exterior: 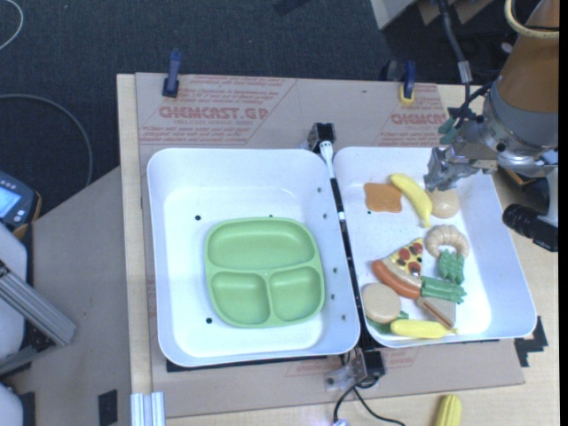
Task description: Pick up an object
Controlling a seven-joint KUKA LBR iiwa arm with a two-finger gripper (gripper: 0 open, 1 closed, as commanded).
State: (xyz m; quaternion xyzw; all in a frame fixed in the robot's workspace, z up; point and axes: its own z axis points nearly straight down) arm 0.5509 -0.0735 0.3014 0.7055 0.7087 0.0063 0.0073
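The right bin (497, 238) holds several toy foods: a yellow banana (414, 196), an orange slab (383, 197), a pale round piece (444, 205), a croissant (446, 237), a pizza slice (409, 256), a sausage (396, 279), a green piece (445, 278), a round cookie (382, 304) and a yellow piece (417, 328). My gripper (439, 177) hangs low over the bin's far part, just above the pale round piece and beside the banana's top end. Nothing shows between its fingers.
The left bin (169, 238) holds a green three-compartment plate (264, 270). Blue and yellow clamps (171, 74) pin the cardboard base at the back. A yellow toy (448, 409) lies outside the bins at the front. A black divider (335, 204) runs between the bins.
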